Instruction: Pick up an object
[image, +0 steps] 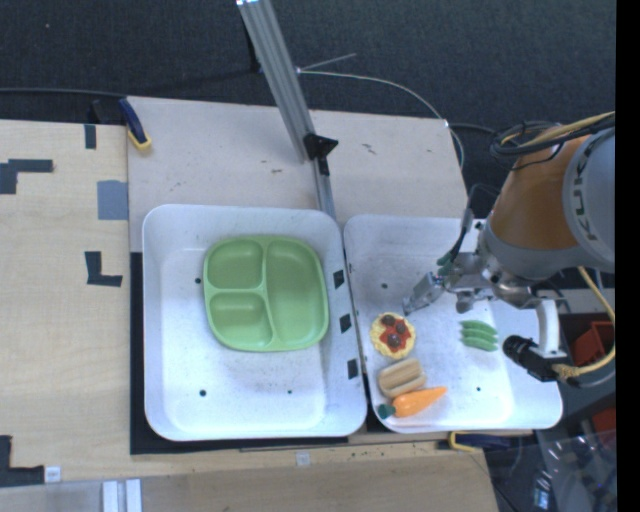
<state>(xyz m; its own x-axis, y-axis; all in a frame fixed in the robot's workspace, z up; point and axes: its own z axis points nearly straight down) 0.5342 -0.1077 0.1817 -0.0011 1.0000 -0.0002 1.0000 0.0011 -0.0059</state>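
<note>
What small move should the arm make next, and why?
Probably lower the claw slightly toward the small round pizza toy with red topping. The claw hangs just above and beside it in the right white bin, nothing visible between its fingers, and this toy looks like the nearest one.

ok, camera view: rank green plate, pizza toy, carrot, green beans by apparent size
1. green plate, by far the largest
2. carrot
3. pizza toy, close to the carrot, so that order is unsure
4. green beans, smallest
</note>
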